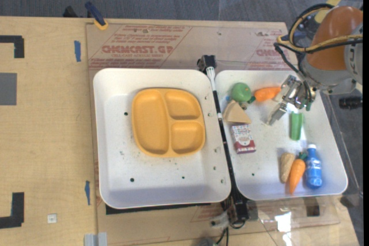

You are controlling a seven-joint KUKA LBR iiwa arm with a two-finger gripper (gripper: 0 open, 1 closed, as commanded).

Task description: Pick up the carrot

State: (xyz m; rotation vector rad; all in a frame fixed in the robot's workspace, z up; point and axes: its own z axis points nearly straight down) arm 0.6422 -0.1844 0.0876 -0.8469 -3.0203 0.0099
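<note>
The jaws [286,102] hung open and empty in the right bin [262,173], with the carrot [295,174] lying well below them beside a blue bottle [313,166].

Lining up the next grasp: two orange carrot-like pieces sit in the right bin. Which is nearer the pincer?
The upper carrot, lying beside the green ball, just left of the pincer. The other carrot lies at the bin's near edge beside the blue bottle.
</note>
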